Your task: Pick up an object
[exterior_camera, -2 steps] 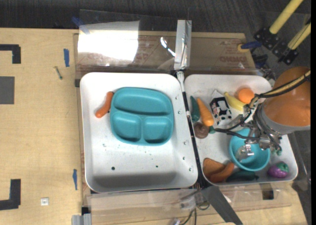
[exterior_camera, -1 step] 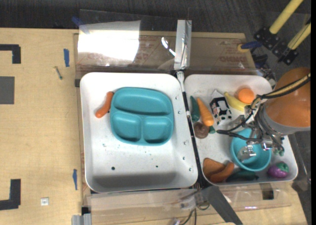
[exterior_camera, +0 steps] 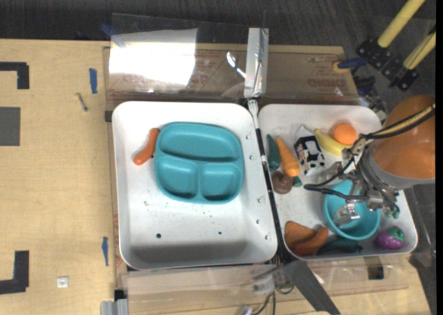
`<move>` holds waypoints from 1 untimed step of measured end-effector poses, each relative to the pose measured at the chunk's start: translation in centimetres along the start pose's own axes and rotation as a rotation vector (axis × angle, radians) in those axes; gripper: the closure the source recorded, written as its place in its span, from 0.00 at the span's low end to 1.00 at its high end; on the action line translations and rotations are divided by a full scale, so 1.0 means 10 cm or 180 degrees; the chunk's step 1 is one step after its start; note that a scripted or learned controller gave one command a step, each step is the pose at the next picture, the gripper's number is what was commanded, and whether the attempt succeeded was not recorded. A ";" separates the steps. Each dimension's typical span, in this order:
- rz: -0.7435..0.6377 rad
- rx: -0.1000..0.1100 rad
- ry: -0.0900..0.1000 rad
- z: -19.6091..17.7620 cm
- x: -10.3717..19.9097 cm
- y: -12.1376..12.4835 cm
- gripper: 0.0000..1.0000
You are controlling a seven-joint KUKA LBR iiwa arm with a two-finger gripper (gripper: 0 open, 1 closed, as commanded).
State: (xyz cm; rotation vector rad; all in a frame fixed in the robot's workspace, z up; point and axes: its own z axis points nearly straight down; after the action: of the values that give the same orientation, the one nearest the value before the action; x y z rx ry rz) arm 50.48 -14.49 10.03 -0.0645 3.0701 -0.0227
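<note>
The hand [exterior_camera: 351, 204] hangs low over a teal bowl [exterior_camera: 349, 215] near the front right of the right bin [exterior_camera: 408, 227]; its metal fingers and cables crowd together above the bowl's rim, and whether they are spread or closed cannot be told, nor whether anything sits between them. Just right of the bowl lies a purple grape bunch [exterior_camera: 392, 239], and to its left a brown curved piece [exterior_camera: 306, 237] rests against the bin's front wall. Farther back in that bin are an orange carrot [exterior_camera: 287, 156], a black-and-white cow toy [exterior_camera: 310, 154], a yellow banana [exterior_camera: 329, 142] and an orange ball [exterior_camera: 344, 133] touching the banana. The left bin [exterior_camera: 131, 189] holds a teal divided plate [exterior_camera: 199, 161] with an orange sausage-shaped piece [exterior_camera: 146, 147] just beside its left edge. Both bins sit on the wooden worktop [exterior_camera: 48, 189].
</note>
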 end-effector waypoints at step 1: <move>-0.0475 -0.0017 0.0034 0.03 -0.04 0.33 0.00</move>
State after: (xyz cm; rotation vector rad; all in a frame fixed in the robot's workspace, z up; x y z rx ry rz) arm 50.78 -11.16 9.74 -0.2944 3.0687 -0.0228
